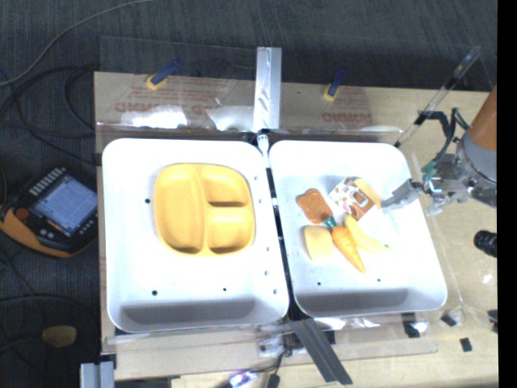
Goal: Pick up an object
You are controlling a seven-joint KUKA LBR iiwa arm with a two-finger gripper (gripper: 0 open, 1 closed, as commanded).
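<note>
Reaching in, my tool (401,194) hovers at the right bin's (420,285) edge; whether it is open or closed I cannot tell. Just beyond it lie the carrot (349,245) and wrapped snack (352,197), ungrasped; farthest, the yellow tray (203,208). Pick remains undone.

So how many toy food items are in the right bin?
4, clustered mid-bin: brown piece, wrapped snack, yellow chunk, carrot. Others may hide beneath.
</note>
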